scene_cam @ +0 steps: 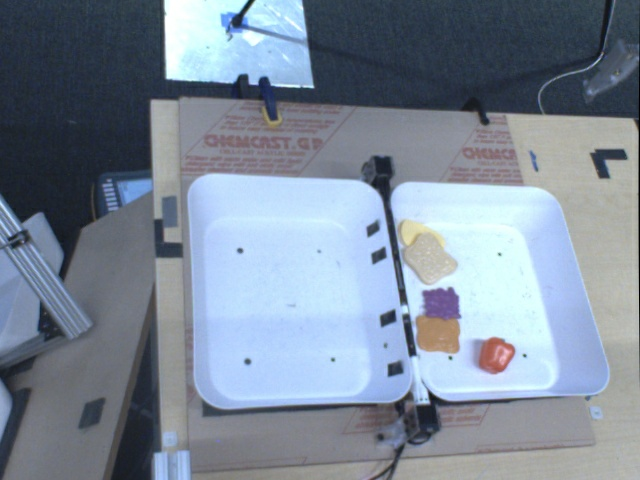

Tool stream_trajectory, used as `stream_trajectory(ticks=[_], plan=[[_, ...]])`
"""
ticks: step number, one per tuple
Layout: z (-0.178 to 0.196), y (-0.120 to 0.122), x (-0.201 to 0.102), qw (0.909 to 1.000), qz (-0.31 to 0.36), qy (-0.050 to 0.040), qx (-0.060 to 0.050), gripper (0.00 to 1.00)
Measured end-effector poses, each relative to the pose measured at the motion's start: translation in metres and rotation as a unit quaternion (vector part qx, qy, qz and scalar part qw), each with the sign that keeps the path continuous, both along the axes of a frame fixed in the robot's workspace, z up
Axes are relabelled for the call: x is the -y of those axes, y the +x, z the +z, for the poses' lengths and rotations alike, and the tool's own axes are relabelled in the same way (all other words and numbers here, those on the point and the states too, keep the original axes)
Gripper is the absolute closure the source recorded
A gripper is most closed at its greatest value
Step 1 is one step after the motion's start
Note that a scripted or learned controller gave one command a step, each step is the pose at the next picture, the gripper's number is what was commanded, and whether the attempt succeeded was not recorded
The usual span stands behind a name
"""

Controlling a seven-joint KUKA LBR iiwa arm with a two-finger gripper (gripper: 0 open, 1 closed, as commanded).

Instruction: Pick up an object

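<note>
From my seat I see the wooden bench (330, 138) first, its surface printed with red lettering, its left and near edges cut off by the frame. On it lie the two white bins side by side, touching along a black clipped seam. The left bin (290, 288) shows bare floor with a few small dark dots. The right bin (500, 293) holds all the objects, gathered against its left wall near the seam.

Behind the bench, a shiny metal plate (238, 26) lies on the dark floor, with a thin dark rod crossing its top. At the far left an aluminium rail (35, 268) slants in, partly cut off, and a small dark device (122, 190) peeks from behind the bench corner; I can't make out what it is.

In the right bin, going down: a beige bread-like piece (432, 258) overlaps a yellow piece (410, 231), hiding most of it. Just below sits a purple knobbly piece (441, 302), touching an orange piece (438, 336). A red pepper-like piece (496, 354) sits apart to the right.

I cannot tell the pincer's state.
</note>
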State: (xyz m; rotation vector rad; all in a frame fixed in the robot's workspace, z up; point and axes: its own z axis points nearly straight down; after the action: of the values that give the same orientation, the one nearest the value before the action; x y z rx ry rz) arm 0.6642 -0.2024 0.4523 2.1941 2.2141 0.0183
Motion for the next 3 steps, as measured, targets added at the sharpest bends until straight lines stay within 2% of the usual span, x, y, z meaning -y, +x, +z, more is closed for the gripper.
stream_trajectory(ticks=[1, 2, 3], plan=[[0.091, 0.005, -0.064, 1.0000, 0.001, 0.0037, -0.005, 0.00], [0.083, -0.041, -0.003, 0.9999, -0.006, 0.0036, -0.012, 0.00], [0.095, -0.038, -0.007, 1.0000, -0.001, 0.0028, -0.009, 1.00]])
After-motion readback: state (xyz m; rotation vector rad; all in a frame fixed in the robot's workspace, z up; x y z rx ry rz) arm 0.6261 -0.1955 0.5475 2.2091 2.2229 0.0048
